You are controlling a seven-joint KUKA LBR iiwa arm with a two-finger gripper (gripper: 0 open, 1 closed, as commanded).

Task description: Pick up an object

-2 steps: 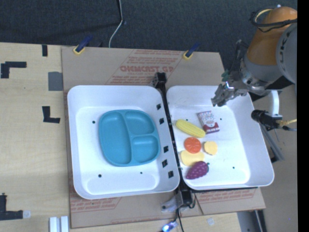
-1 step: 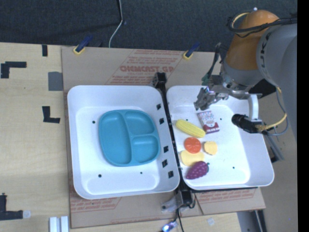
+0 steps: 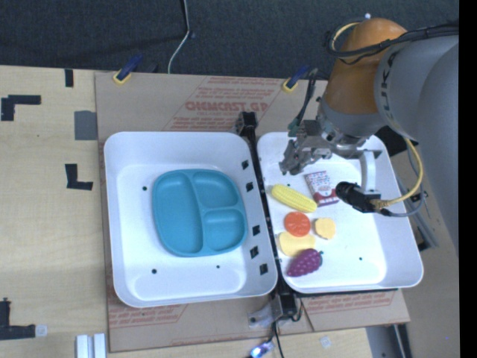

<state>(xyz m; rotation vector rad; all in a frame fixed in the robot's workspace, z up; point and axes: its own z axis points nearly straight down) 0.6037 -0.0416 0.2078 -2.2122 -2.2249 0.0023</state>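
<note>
My gripper hangs over the back left part of the right bin, just above and behind a yellow corn cob. A small pink and white packet lies to the gripper's right. In front of the corn sit an orange tomato, a small yellow round piece, a yellow wedge and a purple grape bunch. Nothing shows between the fingers.
The left bin holds a blue divided plate. A black clip strip runs along the divider between the bins. The arm's grey body and orange band loom over the right bin's back right.
</note>
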